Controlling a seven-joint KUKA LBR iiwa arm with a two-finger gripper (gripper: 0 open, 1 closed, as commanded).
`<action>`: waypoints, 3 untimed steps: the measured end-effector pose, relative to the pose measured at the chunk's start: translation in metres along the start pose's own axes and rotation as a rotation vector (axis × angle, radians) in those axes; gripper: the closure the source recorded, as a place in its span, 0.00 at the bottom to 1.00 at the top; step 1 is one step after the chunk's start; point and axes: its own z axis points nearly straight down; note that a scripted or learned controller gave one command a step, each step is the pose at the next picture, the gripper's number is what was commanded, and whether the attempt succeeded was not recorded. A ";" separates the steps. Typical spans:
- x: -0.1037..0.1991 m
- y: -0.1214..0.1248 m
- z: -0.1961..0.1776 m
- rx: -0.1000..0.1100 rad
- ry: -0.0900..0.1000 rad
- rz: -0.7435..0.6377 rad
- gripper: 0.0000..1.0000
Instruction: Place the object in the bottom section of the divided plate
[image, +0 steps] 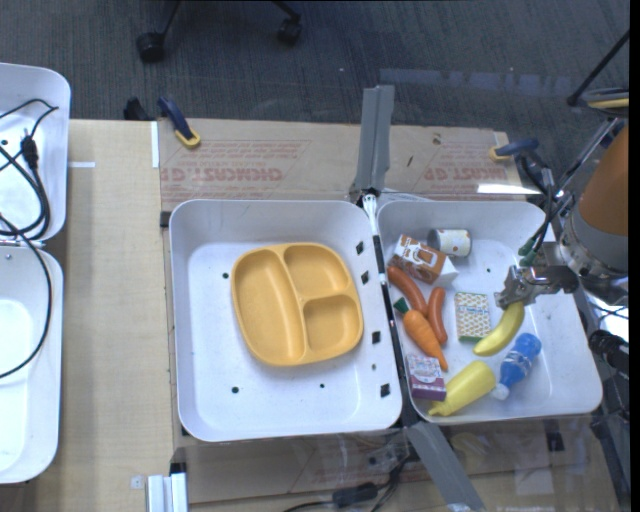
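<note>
In the right bin (570, 395), the gripper (518, 289), grip state unclear, hovers above the banana (500, 331).

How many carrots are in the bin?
1 for sure: a carrot in the right bin, left of the banana. The two reddish sticks above it look like sausages.

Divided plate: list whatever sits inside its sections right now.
All three sections of the yellow divided plate show bare yellow surface. It lies flat in the left bin, covering the bin floor beneath it. The toy food lies in the right bin.
</note>
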 end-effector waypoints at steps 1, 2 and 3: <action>0.050 0.082 0.026 -0.001 -0.001 -0.158 1.00; 0.061 0.098 0.043 0.000 0.000 -0.106 1.00; 0.145 0.101 0.043 0.001 -0.001 0.186 1.00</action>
